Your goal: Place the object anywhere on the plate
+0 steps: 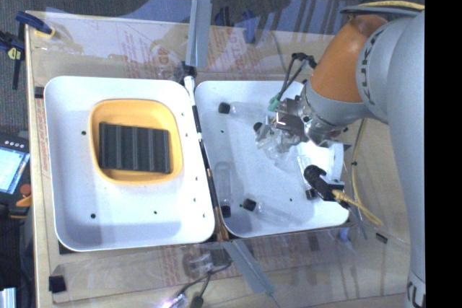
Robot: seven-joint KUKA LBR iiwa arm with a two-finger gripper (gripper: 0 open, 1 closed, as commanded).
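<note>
A yellow plate (135,110) with a dark ridged centre lies in the left white bin (65,213). My gripper (276,136) is low over the right bin (245,155), in its upper right part, far from the plate. The gripper's clear parts blur into the white floor, and I cannot make out anything held in it. A small black piece (224,109) lies near the right bin's upper left corner. Two more black pieces (249,205) lie close to its front edge. A faint clear cylinder (222,179) lies along its left wall.
The grey arm with its orange band (346,68) covers the right bin's right side. A black connector and yellow cable (325,187) hang below the wrist. A metal divider (196,25) stands behind the two bins. Clamps and a small screen (11,169) sit at the far left.
</note>
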